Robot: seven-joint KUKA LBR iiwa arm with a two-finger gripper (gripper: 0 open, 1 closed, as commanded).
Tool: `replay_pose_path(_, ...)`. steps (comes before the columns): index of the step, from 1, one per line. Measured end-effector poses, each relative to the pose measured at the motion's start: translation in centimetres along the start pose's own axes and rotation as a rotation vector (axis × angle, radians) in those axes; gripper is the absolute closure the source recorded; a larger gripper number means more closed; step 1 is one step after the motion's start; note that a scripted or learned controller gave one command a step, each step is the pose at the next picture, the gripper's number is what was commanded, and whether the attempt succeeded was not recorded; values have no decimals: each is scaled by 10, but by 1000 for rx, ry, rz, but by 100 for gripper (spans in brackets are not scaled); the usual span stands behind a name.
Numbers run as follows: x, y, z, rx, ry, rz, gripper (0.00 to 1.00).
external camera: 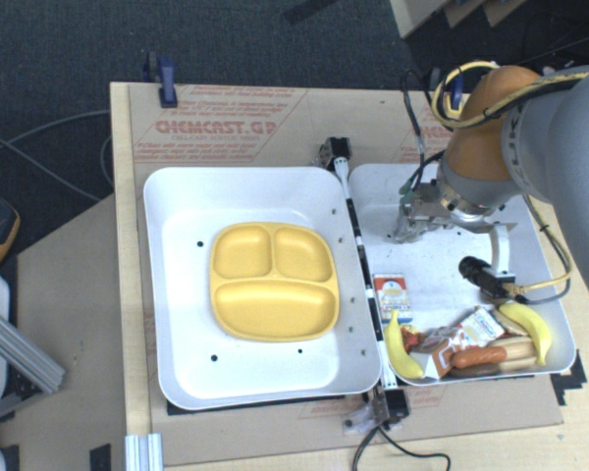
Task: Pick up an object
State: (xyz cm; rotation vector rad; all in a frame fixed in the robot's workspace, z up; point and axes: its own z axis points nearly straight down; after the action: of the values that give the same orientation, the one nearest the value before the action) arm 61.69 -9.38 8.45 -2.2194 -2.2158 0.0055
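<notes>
Right bin (560,351), near edge: two bananas (401,349) (532,328), a sausage (479,358), and wrappers (471,330) heaped together. Just beyond, a small red-and-white carton (390,291) by the divider. Left bin (177,263): a yellow sectioned plate (273,282), centred. Farther back in the right bin: my gripper (412,226), low over bare bin floor, apart from the items; I cannot tell how far it is open.
</notes>
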Motion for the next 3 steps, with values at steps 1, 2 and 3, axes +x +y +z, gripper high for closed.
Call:
replay_pose_path(1,-5,-67,1,2,1,2,100)
replay_pose_path(2,0,28,-1,-15,-3,-5,100)
replay_pose_path(3,-7,-30,0,0,0,1,100)
